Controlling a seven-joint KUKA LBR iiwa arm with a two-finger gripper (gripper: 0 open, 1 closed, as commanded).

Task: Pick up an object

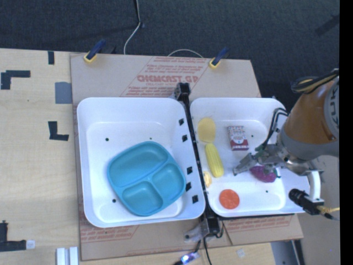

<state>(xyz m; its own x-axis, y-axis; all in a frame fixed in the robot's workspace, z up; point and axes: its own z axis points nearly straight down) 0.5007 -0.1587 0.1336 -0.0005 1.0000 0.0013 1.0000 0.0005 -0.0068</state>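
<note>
In the right bin [242, 108], my gripper [252, 162] hangs low at the right side, just above and to the left of a purple object [265, 174] that the wrist partly hides. I cannot tell whether it touches that object. A yellow corn cob [214, 159] lies to the gripper's left. Farther back, a round yellow fruit [206, 128] sits near the divider. A small red and white box [237, 138] stands behind the gripper, and an orange round piece [229, 199] lies near the front wall.
The left bin [99, 115] holds a blue divided plate [146, 177]. A small yellow bit [207, 178] lies against the divider [190, 142] between the bins. The grey and orange arm [311, 126] covers the right bin's right wall.
</note>
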